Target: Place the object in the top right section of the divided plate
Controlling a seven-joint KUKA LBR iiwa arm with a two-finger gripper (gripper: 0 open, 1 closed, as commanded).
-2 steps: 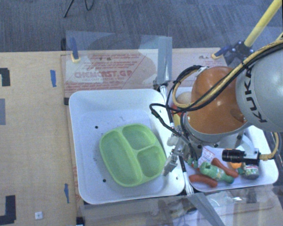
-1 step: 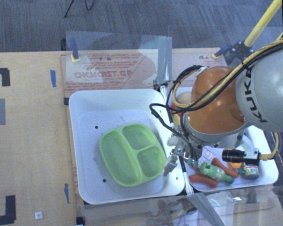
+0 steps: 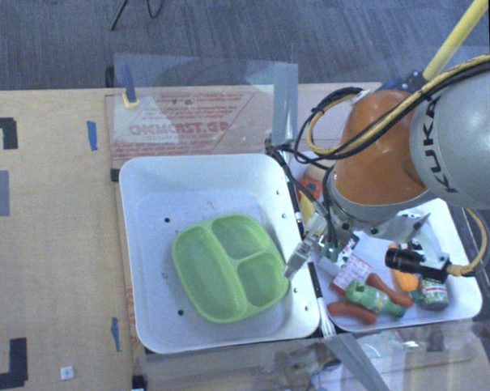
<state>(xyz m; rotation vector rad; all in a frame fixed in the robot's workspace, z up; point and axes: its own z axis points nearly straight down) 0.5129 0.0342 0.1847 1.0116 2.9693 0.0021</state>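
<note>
- The shallow white left bin [image 3: 148,195] holds a light-green divided plastic plate [image 3: 229,267] with three sections, lying flat.
- The grey two-finger gripper [image 3: 300,259] sits over the wall between the bins, its tips touching the plate's right rim; whether anything is gripped, I cannot tell.
- The right white bin [image 3: 464,298] holds small toy food: a green bottle-shaped toy [image 3: 375,297], a red sausage-shaped piece [image 3: 351,311], a small can [image 3: 432,294], all close together.
</note>
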